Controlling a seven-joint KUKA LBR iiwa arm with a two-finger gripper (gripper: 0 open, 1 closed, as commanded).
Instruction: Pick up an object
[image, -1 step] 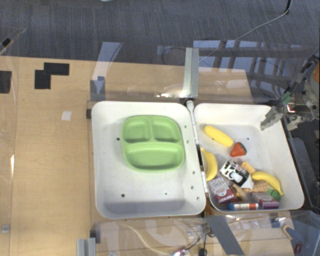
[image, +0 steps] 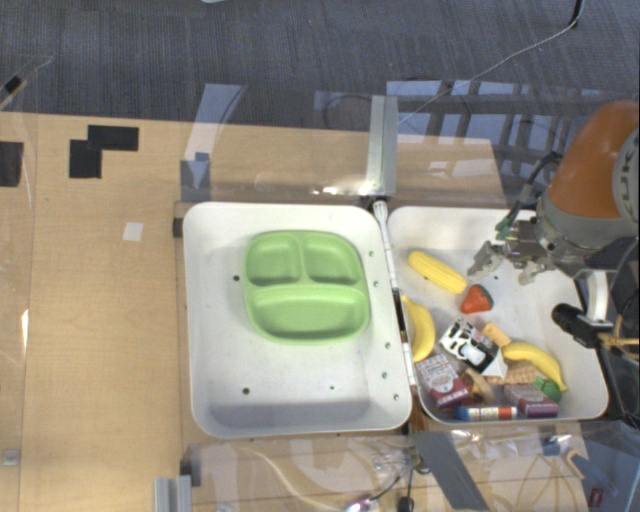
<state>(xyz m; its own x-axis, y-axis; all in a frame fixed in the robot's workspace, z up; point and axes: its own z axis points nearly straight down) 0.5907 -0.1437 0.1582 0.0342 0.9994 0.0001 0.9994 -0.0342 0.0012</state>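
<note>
The right bin (image: 590, 405) holds a heap of small objects: a yellow corn cob (image: 437, 271), a red strawberry-like toy (image: 477, 298), a banana (image: 421, 331) by the left wall, a second banana (image: 536, 362), a black-and-white item (image: 467, 343) and several small packets (image: 440, 375) at the front. My gripper (image: 507, 262) hangs over the back of this bin, just right of the corn cob and above the red toy. Its fingers (image: 483, 260) are spread open and hold nothing.
A green divided plate (image: 304, 284) lies in the left bin (image: 215, 400). A metal divider (image: 392, 300) separates the two bins. The grey arm with its orange band (image: 595, 175) comes in from the right over the right bin's back corner.
</note>
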